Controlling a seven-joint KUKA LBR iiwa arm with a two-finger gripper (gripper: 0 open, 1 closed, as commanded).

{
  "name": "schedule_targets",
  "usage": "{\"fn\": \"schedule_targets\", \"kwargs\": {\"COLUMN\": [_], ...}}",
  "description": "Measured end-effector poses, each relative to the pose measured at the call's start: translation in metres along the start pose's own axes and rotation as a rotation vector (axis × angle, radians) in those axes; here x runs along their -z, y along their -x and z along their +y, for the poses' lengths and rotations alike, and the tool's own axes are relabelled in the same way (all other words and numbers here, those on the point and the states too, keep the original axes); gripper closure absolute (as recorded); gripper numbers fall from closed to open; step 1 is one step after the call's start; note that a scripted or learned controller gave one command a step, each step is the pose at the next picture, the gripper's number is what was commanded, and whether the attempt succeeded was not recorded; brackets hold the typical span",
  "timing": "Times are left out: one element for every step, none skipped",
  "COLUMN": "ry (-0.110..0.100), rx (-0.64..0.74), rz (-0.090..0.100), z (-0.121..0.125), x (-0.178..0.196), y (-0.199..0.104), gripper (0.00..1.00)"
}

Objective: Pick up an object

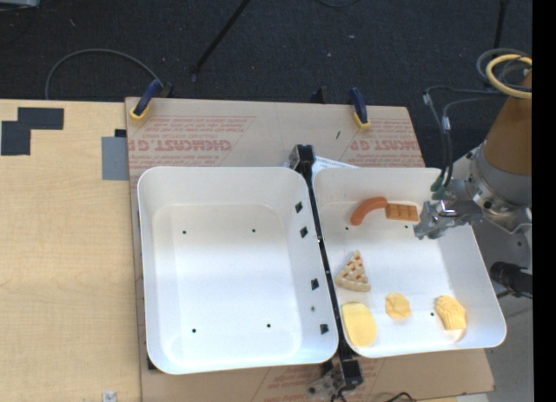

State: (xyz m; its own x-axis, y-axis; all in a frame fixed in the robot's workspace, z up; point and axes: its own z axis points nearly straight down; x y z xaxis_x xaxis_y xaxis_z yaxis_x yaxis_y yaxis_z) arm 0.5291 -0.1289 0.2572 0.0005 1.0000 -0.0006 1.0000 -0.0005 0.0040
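Note:
The right bin [476, 263] holds several toy foods. An orange sausage [367, 209] lies near its far side, with a small waffle-like cracker [401, 212] just right of it. A pizza slice [354, 273] sits by the divider, a pale yellow oval piece [359, 324] lies in the near left corner, a small yellow lump [398, 306] is beside it, and a ridged yellow piece [450, 312] rests near the right corner. My gripper [432, 221] hovers at the bin's right side, just right of the cracker. Nothing shows between its fingers.
The left bin [169, 218] adjoins the right one along a black clamp strip [313, 244]. Both stand on a cardboard sheet [261, 135] held by yellow-blue clamps. Cables and a yellow hose ring [508, 70] hang at the arm's upper right.

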Motion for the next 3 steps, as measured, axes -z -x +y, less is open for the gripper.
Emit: {"fn": "schedule_targets", "kwargs": {"ry": [-0.005, -0.006, -0.006], "rx": [0.005, 0.005, 0.004], "rz": [0.002, 0.002, 0.001], "z": [0.007, 0.014, 0.026], "x": [-0.003, -0.015, -0.027], "y": [-0.062, -0.121, -0.177], "gripper": [1.0, 1.0, 1.0]}}
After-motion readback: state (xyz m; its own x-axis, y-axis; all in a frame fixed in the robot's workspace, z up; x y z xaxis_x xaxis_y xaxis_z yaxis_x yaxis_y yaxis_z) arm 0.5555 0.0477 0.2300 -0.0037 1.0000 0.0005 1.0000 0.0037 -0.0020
